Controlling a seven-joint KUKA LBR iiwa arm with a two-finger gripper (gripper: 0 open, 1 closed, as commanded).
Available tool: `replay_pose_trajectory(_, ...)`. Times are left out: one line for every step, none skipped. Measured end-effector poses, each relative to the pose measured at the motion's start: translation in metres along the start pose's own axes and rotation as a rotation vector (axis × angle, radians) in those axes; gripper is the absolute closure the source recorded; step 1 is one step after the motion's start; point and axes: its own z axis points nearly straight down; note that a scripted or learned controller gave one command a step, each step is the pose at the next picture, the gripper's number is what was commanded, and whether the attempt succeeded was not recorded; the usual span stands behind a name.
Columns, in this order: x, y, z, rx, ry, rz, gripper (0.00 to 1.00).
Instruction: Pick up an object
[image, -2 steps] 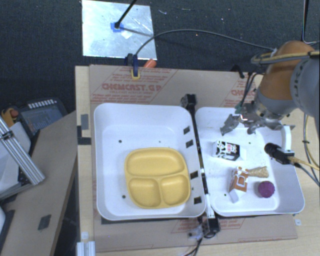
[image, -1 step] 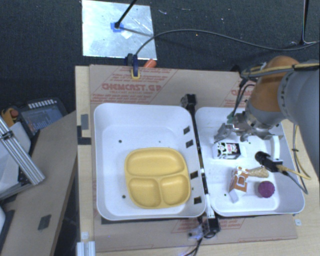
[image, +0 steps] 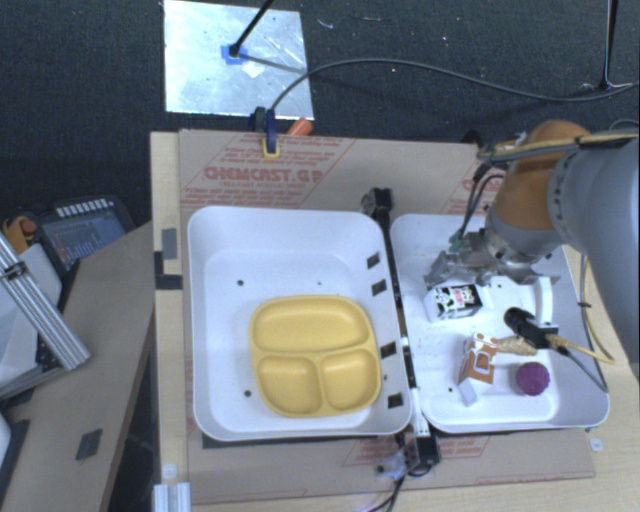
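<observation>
In the right bin (image: 575, 405), my gripper (image: 445, 275) reaches down over the upper left part, with the grey and orange arm behind it to the right. Directly under and touching the gripper's tip in the image lies a small white packet with black and red print (image: 456, 299); whether it is gripped is unclear. An orange and white carton (image: 478, 362) lies nearer the front. A purple ball (image: 532, 378) rests to its right.
The left bin (image: 215, 250) holds a yellow divided plate (image: 314, 354) in its front half. A black divider strip (image: 390, 290) runs between the two bins. Cables cross the dark floor behind the bench.
</observation>
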Motion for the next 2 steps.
replay_pose_trajectory(0.000,0.001,-0.012,-0.004,0.000,0.001,1.00)
replay_pose_trajectory(-0.003,0.009,-0.058,-0.006,-0.001,-0.003,1.00)
